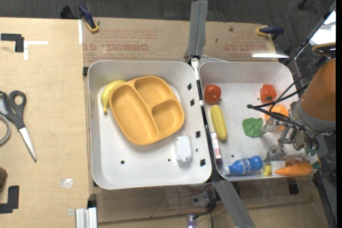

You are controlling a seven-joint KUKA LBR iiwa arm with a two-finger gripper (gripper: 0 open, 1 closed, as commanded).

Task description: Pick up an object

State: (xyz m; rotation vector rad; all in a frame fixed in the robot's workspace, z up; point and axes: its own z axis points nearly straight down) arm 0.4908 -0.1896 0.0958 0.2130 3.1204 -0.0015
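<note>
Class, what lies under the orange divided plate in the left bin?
A banana pokes out from beneath the divided plate at its upper-left edge; the plate covers its remaining length.

Pincer (pixel 282 140) hangs over right bin (pixel 235 69) beside carrot (pixel 293 169).

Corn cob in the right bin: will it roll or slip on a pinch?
The corn looks rounded and long, so a sideways nudge would probably roll it. It looks like glossy plastic, so likely light, stiff and a bit slippery. It lies free of the tomato.
</note>
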